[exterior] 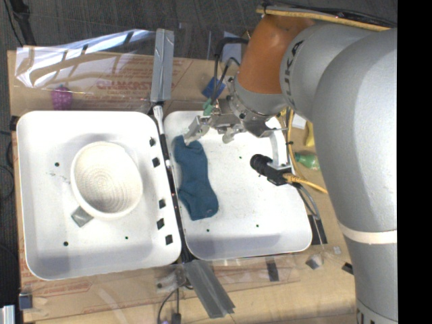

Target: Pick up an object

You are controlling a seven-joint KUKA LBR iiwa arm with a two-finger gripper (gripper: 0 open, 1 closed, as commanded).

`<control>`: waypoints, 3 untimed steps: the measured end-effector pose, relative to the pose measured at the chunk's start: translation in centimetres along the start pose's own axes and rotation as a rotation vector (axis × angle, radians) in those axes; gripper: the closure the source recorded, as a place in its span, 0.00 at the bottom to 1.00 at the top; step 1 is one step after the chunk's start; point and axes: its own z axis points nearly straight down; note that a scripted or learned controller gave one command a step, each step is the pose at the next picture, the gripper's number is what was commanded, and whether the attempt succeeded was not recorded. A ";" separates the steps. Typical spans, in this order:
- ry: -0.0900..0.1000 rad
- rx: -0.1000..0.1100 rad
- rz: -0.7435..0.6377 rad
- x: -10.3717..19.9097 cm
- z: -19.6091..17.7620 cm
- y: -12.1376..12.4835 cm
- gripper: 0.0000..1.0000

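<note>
White plastic forms the 2 bins. A blue sock [194, 179] lies along the right bin's [270, 231] left side; a pale bowl [106, 179] sits in the left bin [40, 248]. The gripper [211, 131] hovers just above the sock's top end, fingers apart, holding nothing.

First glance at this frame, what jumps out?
The big grey arm with its orange band fills the right side, its hand hanging over the top edge of the right bin. A blue sock lies along that bin's left side, and a white bowl sits in the left bin.
</note>
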 end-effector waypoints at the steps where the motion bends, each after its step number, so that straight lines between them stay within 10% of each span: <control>1: 0.000 0.004 0.035 -5.5 10.9 -0.9 0.00; 2: 0.000 -0.001 -0.040 -6.2 12.3 1.9 0.00; 3: 0.001 0.001 -0.104 -5.3 12.4 -1.8 0.00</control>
